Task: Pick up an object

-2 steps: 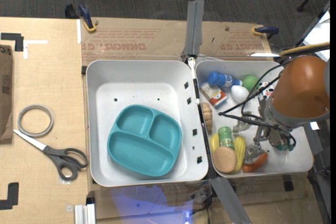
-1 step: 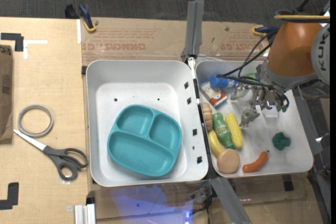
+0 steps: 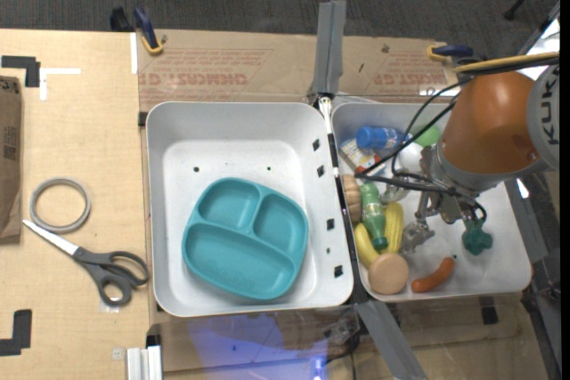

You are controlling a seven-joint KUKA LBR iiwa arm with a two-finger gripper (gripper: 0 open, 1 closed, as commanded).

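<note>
The right bin [image 3: 499, 280] holds a jumble of toy food. I see a yellow banana [image 3: 365, 245], a green-and-yellow corn cob [image 3: 385, 225], a tan round piece [image 3: 388, 273], an orange-red sausage [image 3: 433, 275], a teal piece [image 3: 477, 238] and a blue bottle [image 3: 378, 138]. My gripper [image 3: 429, 218] hangs low over the middle of this bin, under the orange band [image 3: 490, 125]. Its metal fingers [image 3: 417, 232] point down between the corn and the teal piece. Nothing visible sits between them.
The left bin [image 3: 178, 138] carries a teal divided plate [image 3: 245, 238]. On the bench to the left lie scissors [image 3: 98, 264] and a tape roll [image 3: 61, 203]. Cables run from the arm across the right bin.
</note>
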